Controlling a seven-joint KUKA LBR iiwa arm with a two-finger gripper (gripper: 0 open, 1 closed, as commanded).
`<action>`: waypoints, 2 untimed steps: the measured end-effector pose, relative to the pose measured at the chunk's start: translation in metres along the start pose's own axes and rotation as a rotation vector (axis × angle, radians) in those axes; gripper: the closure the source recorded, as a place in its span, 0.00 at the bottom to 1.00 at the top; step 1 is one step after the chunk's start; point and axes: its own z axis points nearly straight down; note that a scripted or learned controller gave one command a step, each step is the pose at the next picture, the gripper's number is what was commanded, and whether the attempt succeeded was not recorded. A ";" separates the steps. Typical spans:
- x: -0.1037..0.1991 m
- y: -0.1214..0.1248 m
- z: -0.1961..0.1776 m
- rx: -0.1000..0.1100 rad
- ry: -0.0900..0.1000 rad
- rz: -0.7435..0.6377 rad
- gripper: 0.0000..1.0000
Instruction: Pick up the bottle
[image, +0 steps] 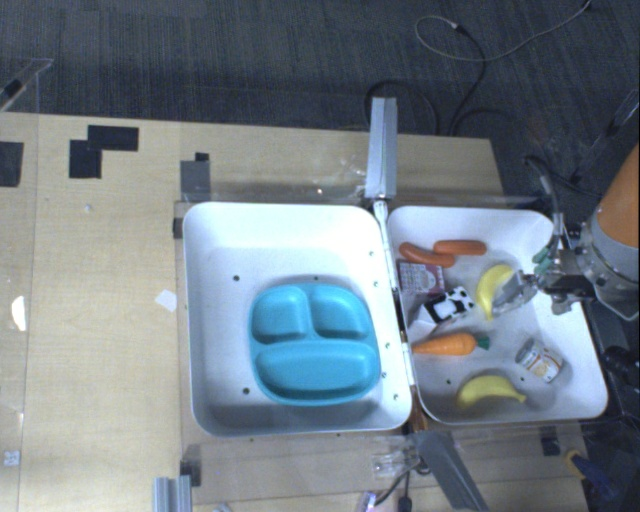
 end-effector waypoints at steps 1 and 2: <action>0.041 0.061 0.085 0.001 0.001 -0.055 0.00; 0.003 0.165 0.095 -0.001 0.000 -0.095 0.00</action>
